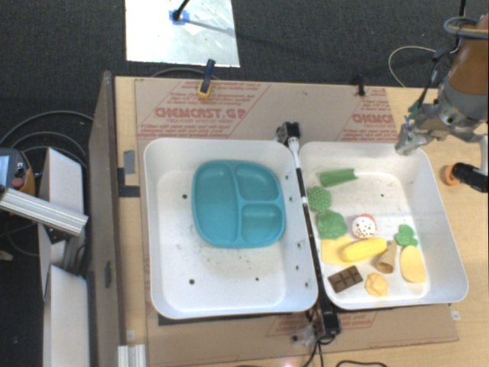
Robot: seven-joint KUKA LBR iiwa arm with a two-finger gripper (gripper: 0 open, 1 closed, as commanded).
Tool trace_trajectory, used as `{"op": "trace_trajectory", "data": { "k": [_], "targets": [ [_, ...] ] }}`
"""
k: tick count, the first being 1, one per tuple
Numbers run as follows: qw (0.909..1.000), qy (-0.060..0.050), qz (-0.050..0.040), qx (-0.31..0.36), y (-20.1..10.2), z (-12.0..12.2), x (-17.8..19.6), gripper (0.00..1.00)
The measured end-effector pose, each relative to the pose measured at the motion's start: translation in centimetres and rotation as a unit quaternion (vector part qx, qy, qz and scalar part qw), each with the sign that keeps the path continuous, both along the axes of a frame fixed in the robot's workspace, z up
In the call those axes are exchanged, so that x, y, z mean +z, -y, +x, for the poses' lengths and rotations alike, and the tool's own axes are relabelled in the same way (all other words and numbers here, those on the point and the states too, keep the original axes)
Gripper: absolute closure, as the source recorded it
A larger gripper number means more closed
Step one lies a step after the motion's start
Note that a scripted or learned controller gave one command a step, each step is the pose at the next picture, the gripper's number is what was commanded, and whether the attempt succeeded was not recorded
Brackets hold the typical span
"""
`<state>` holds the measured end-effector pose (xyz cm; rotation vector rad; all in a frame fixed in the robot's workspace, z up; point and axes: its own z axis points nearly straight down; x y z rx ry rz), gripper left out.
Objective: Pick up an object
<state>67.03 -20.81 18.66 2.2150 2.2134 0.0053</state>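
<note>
The right bin (435,205) holds several toy foods: a green cucumber (337,177), two leafy green pieces (319,199) (331,224), a white ball with red spots (364,225), a yellow corn cob (365,248), a brown chocolate bar (345,279), a yellow pastry (376,284), a tan cone (386,261), a yellow oval fruit (412,264) and a small green sprig (406,235). My gripper (407,141) hangs above the bin's far right corner, well away from all the toys, with nothing visibly in it.
A teal divided plate (237,203) lies in the left bin (172,266). An orange knob (451,174) sits on the bench just right of the right bin. Cardboard (229,109) lies under both bins. A clamp (289,133) stands where the bins meet at the back.
</note>
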Motion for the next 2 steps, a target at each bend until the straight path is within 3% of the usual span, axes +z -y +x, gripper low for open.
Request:
{"op": "trace_trajectory", "data": {
  "k": [1, 2],
  "targets": [
    [1.0, -0.001, 0.0023, 0.004, -4.2, -1.4, 4.6, 1.0],
    [1.0, -0.003, 0.002, 0.004, -6.0, -0.1, 2.8, 1.0]
  ]
}}
